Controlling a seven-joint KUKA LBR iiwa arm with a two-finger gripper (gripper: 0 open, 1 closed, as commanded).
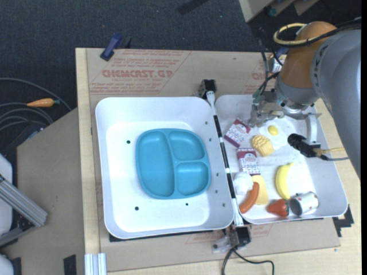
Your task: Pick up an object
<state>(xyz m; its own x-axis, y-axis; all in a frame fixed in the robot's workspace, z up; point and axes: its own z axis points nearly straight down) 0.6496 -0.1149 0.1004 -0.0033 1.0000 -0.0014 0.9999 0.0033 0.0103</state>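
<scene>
The right bin (330,171) holds several toy foods: a fried egg (273,131), a yellow corn piece (262,145), two red-and-white packets (236,134) (248,160), a banana (283,179), an orange sausage (249,199), a red piece (277,208) and a silver can (304,203). My gripper (259,114) hangs low over the far part of this bin, just behind the fried egg and to the right of the upper packet. Nothing shows between its tips from this angle.
A blue divided plate (172,162) lies in the left bin (114,119). A black clamp (207,87) sits at the far end of the bins' shared edge. A black part with a cable (303,144) juts over the right bin's right side.
</scene>
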